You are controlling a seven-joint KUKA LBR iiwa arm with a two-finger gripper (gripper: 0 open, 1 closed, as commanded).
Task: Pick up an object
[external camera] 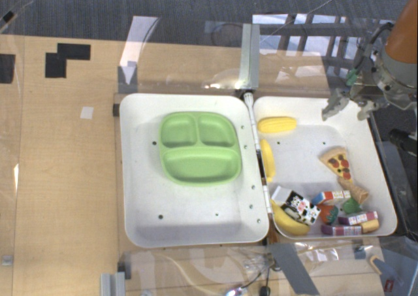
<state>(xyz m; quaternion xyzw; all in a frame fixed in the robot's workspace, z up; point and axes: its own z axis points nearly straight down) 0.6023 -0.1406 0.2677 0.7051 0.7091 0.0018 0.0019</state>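
Observation:
My gripper point(348, 109) hangs over the far right corner of the right bin point(307, 141), fingers spread open with nothing between them. Below it, a pizza slice toy point(337, 162) lies nearest, toward the front. A yellow lemon-like piece point(277, 125) rests at the bin's far left, and a banana point(267, 159) lies along the left wall. At the front sit a second banana point(288, 221), a black-and-white cow-patterned piece point(301, 207), an ice cream cone point(358, 192) and several small colourful toys point(346, 216).
The left bin point(140, 177) holds a green divided plate point(199, 148). A metal divider point(250, 66) runs between the bins at the back. The wooden bench point(59, 157) extends to the left.

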